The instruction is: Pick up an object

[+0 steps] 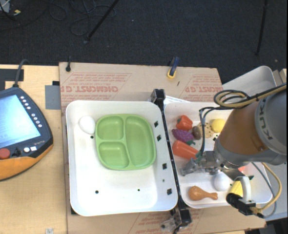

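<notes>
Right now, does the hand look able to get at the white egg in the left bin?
Probably yes: the white egg lies alone beside the green tray, nothing over it. The hand hangs over the right bin.

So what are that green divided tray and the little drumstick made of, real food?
The green divided tray looks like moulded plastic: uniform pale green, smooth, rounded compartment edges with a soft sheen. The drumstick seems to be a plastic toy, not food: even tan colour and a slightly glossy, seamless surface, though I can't be sure.
</notes>
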Robot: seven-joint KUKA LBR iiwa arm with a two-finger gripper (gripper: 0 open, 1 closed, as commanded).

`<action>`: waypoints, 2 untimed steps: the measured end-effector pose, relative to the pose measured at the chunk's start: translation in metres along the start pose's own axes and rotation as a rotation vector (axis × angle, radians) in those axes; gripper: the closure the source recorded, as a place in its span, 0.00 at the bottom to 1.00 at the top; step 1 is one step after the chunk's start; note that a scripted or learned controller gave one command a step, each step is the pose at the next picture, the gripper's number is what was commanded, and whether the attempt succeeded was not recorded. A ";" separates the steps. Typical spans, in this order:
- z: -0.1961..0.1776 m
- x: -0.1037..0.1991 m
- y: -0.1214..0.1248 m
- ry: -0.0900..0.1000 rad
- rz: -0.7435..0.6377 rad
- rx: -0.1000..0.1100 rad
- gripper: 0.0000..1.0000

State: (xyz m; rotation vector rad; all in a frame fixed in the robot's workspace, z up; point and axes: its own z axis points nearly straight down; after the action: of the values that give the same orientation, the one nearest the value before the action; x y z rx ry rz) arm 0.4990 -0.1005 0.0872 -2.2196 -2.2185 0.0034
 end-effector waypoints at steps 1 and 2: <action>-0.011 -0.003 0.000 -0.001 0.010 -0.002 1.00; -0.064 -0.005 0.007 -0.001 0.000 -0.006 1.00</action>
State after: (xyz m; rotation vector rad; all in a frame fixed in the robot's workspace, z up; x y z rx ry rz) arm 0.5061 -0.1054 0.1513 -2.2225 -2.2220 -0.0019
